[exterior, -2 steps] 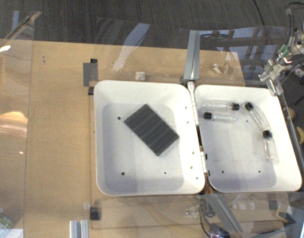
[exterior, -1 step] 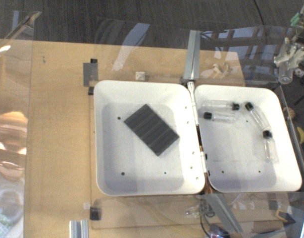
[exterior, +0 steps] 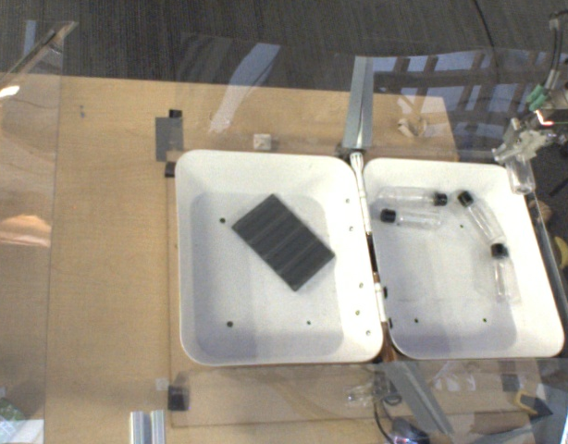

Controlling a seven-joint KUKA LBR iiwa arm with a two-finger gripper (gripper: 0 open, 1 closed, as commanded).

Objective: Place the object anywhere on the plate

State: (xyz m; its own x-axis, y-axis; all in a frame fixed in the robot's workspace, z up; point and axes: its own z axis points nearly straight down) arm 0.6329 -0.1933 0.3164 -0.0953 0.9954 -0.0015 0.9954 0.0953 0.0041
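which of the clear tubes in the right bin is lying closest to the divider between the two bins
The short clear tube with its black cap pointing left, nearly at the divider. The other three lie farther right.

Bench [exterior: 99, 276] was matt pale wood; both bins [exterior: 196, 340] [exterior: 543, 340] were smooth white plastic; the plate [exterior: 283, 241] was dark grey, ribbed and matt; the vials [exterior: 411, 197] were clear, glossy and black-capped.

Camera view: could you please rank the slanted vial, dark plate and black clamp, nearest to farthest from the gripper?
1. Slanted vial, right bin, closest below the gripper.
2. Dark plate, middle of left bin.
3. Black clamp, bench at far left.
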